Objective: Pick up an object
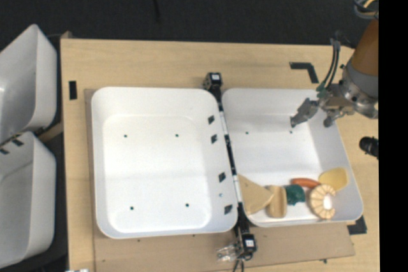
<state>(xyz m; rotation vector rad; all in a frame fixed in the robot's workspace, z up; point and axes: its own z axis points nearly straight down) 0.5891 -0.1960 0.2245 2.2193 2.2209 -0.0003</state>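
Well, nothing's lifted yet: my hand (315, 113) hangs spread and bare over the right white bin (271, 137), its far side, well apart from the toys.

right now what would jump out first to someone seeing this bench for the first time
Probably the small heap of things bunched along the near edge of the right bin: tan pieces, a teal bit, an orange strip and a round biscuit-like item, the only colour against the white. Next, the gripper above the far right part of that bin, well apart from the heap. The left bin sits beside it, plain white.
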